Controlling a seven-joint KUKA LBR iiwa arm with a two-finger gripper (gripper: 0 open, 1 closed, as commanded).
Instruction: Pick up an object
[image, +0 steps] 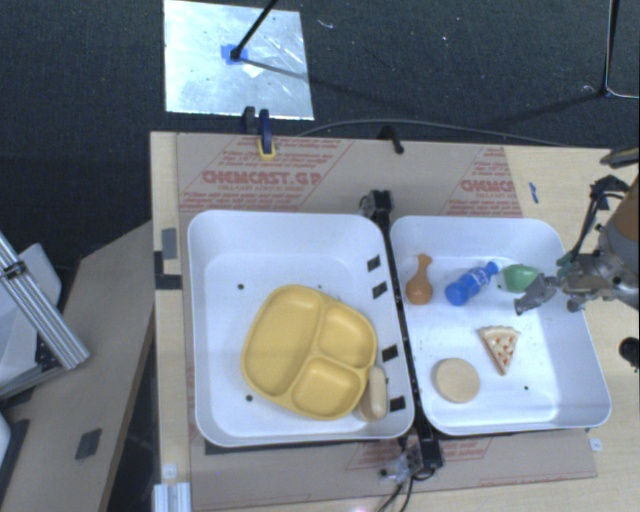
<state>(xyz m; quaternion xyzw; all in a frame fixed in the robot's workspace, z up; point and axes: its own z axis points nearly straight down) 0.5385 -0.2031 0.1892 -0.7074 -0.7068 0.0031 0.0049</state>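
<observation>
The pincer (535, 295) sits at the right edge of the frame, over the right side of the right bin (575, 395); its fingers are too small and blurred to tell whether they are apart or together, or whether they touch anything. Just left of it lies a green object (520, 276), with a blue bottle (470, 283) beside that, its long axis running diagonally, one end toward upper right. Below lie a pizza slice (499, 348), tip pointing down, and a round tan disc (456, 380).
</observation>
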